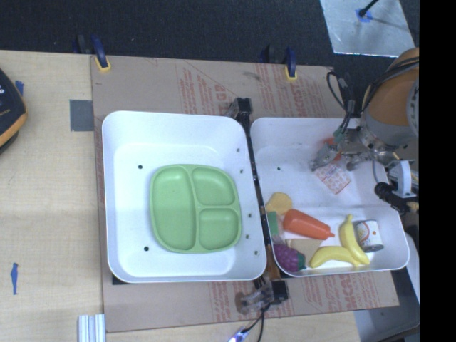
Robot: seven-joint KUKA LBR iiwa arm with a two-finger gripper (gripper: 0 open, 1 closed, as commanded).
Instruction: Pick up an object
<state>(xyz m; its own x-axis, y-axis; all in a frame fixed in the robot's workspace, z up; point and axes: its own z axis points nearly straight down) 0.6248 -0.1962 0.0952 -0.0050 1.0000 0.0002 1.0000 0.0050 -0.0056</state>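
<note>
The gripper (335,152) hovers over a thin packet (333,179) near the right bin's (285,130) far edge, finger spread unclear; light and probably limp, the packet is best pinched at an edge.

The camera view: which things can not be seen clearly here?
- Gripper, right bin: too small to tell what it touches.
- Purple toy: partly hidden by the bin wall.
- Small can: label too small to read.
- Dark device: cut by the left edge.
</note>
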